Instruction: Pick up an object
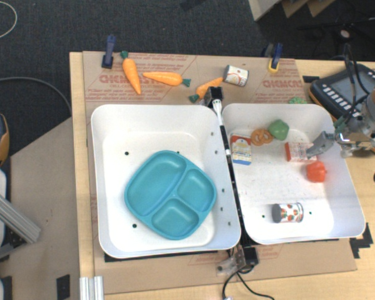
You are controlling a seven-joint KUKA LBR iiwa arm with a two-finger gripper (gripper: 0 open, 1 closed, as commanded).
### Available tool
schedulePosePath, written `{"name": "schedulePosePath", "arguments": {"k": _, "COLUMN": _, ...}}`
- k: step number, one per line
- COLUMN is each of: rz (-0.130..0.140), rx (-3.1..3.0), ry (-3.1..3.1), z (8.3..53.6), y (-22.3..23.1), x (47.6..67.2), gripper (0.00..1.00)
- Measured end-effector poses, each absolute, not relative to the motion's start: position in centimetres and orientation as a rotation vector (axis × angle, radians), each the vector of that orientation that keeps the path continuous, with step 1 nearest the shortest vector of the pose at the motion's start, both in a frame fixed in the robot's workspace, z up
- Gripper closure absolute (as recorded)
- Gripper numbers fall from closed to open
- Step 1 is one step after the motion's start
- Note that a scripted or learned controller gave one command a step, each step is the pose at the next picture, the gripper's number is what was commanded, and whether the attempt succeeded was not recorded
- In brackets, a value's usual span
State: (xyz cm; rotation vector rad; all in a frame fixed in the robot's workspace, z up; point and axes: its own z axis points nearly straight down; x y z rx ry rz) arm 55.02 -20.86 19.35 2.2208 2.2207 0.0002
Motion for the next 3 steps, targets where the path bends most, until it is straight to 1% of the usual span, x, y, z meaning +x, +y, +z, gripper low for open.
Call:
{"name": "schedulePosePath", "arguments": {"k": 1, "rz": 0.016, "rx": 2.225, "ry": 2.241, "z": 8.2, "y": -21.6, "x": 54.2, "gripper": 0.00}}
{"name": "schedulePosePath", "arguments": {"k": 2, "rz": 0.006, "rx": 2.219, "ry": 2.229, "z": 9.5, "y": -22.0, "x": 54.1, "gripper": 1.00}}
{"name": "schedulePosePath", "arguments": {"k": 3, "rz": -0.001, "rx": 2.227, "ry": 2.223, "z": 12.1, "y": -19.7, "x": 49.7, "gripper": 1.00}}
